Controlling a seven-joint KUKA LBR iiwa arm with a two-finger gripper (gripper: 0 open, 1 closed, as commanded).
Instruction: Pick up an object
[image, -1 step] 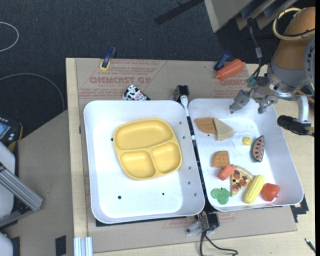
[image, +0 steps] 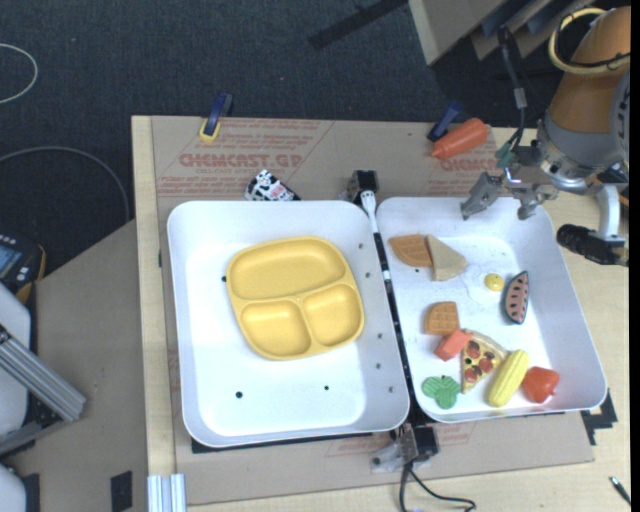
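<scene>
red "CHEMCAST GP" print, repeated, on bench board (image: 250, 160)

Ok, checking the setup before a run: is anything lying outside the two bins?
Yes. A black-and-white cow-patterned toy lies on the board just beyond the left bin, and an orange carrot toy lies beyond the right bin; the other toys sit inside it.

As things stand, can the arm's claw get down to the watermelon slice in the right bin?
Probably yes. The claw hovers open over the right bin's far edge, and the watermelon slice lies apart from the other toys with nothing over it.
</scene>
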